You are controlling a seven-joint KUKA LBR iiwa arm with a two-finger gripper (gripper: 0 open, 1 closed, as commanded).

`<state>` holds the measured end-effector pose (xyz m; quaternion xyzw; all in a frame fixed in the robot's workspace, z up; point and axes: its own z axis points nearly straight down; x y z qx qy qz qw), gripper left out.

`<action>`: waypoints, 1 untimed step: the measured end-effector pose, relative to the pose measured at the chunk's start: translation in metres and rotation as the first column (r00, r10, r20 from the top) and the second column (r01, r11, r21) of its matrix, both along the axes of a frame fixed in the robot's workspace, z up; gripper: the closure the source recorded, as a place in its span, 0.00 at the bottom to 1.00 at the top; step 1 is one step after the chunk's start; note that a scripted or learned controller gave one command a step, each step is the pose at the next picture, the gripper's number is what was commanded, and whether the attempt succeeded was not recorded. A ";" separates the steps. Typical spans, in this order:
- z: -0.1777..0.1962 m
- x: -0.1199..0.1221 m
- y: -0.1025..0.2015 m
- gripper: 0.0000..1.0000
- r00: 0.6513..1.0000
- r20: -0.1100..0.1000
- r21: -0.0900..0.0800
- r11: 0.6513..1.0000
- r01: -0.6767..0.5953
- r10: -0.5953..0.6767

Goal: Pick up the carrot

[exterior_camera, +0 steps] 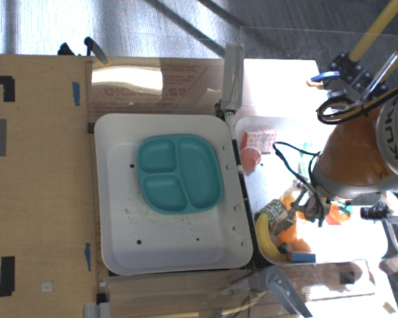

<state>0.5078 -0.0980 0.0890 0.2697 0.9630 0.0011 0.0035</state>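
Note:
The carrot is an orange shape low in the right bin, partly under the gripper. It lies between a green-labelled can and a blue block. My gripper hangs from the grey wrist with the orange band, directly above the carrot's upper end and very close to it. The arm's bulk hides the right part of this bin.
A banana curves along the right bin's left wall beside the can. A pink packet and a red round item lie at the far end. The left bin holds a teal divided plate. Black cables loop near the wrist.

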 end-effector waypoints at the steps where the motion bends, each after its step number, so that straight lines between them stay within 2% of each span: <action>1: 0.013 0.004 0.001 1.00 1.000 0.011 -0.002 1.000 -0.003 0.003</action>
